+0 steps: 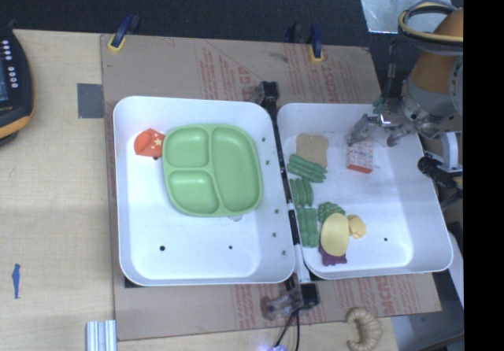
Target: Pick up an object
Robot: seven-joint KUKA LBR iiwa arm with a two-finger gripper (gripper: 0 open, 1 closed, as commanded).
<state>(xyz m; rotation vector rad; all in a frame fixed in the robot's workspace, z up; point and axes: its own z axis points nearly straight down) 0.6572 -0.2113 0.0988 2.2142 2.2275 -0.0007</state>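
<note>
I am positioning my tool (381,127) at the upper right of the frame, over the far edge of the right bin (409,216), and its fingers are spreading open with nothing between them. The small white and red packet (361,158) is lying just below the tool, with the tan slice (313,149) and the green bean pods (305,168) to its left. The green divided plate (213,170) is sitting in the left bin (142,223), touching the red toy (148,142).

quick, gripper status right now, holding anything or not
gripper: jaws spread open over the right bin, just above the small red-and-white packet, nothing held between them.
</note>
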